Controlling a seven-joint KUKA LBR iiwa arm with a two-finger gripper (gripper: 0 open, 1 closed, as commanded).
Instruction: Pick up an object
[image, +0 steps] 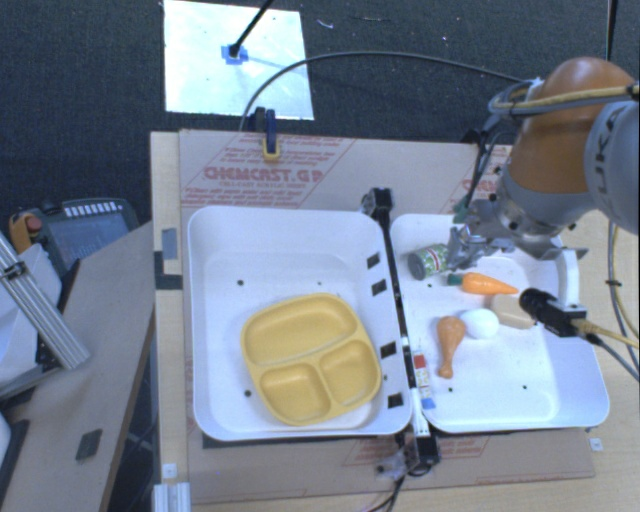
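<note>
Gripper low over the small can at the back of the right bin

The grey arm with its orange band (565, 120) reaches in from the right and bends down over the far part of the right shallow white plastic bin (520, 395). Its two-finger gripper (462, 246) hangs at the back left of that bin, just beside the right-hand end of a small cylindrical can with a green and white label (428, 263). The can lies on its side on the bin floor, close to the rim that divides the two bins. Whether the gripper touches the can cannot be told, and whether it is open or closed cannot be told either; nothing shows as lifted.

Just to the right of the can lies an orange toy carrot (488, 284), pointing right, below the gripper in the view. Nearer the camera sits a white egg-shaped toy (481, 323), touching a tan plastic chicken drumstick (450, 344) on its left, whose thin end points toward the front of the bin. A pale beige flat block (510, 317) rests just to the right of the egg.

The left shallow white plastic bin (260, 245) holds a yellow plastic tray with three compartments (310, 355), lying flat toward the front right of that bin. Both bins stand on a brown printed cardboard sheet (330, 165) on the bench
</note>
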